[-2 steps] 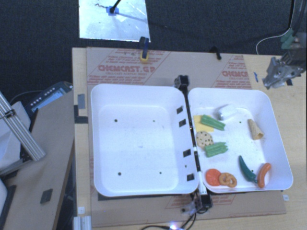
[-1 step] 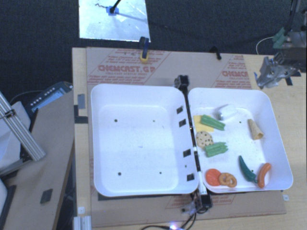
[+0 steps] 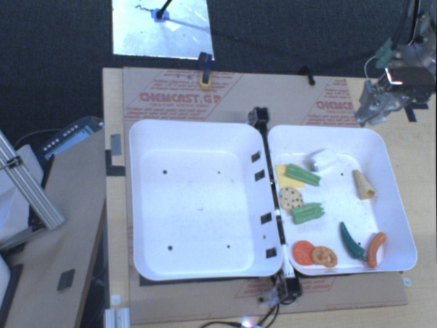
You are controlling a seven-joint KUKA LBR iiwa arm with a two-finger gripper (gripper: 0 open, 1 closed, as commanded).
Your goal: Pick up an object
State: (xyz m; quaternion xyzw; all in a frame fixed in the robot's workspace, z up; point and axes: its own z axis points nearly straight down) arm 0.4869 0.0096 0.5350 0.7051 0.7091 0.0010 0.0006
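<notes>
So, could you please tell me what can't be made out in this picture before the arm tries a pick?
- The gripper: small and blurred at the camera view's top right, so its fingers can't be read.
- The white object: pale against the right bin, its kind unclear.
- The yellow piece: partly covered by the green beans.
- The arm: cut off by the right edge.

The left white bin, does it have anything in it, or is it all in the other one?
Nothing in it: the left white bin shows only its bare floor. The toy food pieces all lie in the right white bin.
</notes>
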